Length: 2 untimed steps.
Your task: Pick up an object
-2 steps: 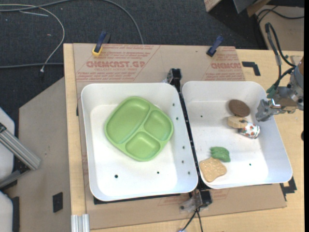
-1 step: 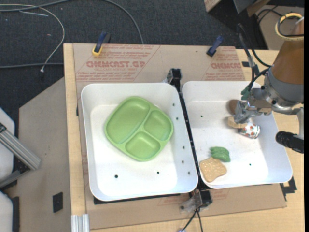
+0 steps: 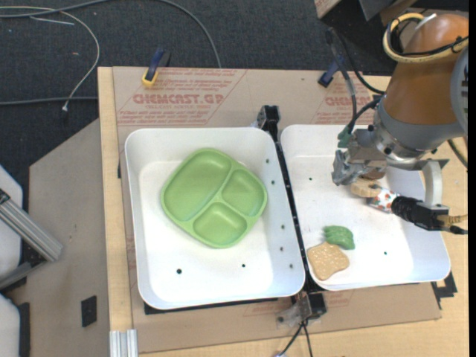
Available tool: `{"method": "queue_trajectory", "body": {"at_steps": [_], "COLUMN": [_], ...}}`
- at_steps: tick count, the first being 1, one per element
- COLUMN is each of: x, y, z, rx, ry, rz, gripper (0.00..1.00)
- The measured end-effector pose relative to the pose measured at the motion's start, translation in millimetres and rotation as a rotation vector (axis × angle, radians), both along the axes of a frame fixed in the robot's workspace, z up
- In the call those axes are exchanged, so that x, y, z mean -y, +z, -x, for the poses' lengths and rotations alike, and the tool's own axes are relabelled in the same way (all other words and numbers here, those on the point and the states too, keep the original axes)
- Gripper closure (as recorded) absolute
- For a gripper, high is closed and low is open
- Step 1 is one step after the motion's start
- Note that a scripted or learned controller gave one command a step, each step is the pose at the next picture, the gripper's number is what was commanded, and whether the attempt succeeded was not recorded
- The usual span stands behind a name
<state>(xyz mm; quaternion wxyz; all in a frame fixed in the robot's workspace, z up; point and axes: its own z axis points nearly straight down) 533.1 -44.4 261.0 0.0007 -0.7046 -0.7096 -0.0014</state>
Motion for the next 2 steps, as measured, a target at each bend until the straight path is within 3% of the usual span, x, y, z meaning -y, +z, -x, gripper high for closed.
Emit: {"method": "queue_trajectory", "body": {"at_steps": [2], "x": [-120.5], "y": [-8.3], "z": [-15.5], "rx": [0.0], "ry": [0.0], "rz": [0.001], "gripper": [1.0]}}
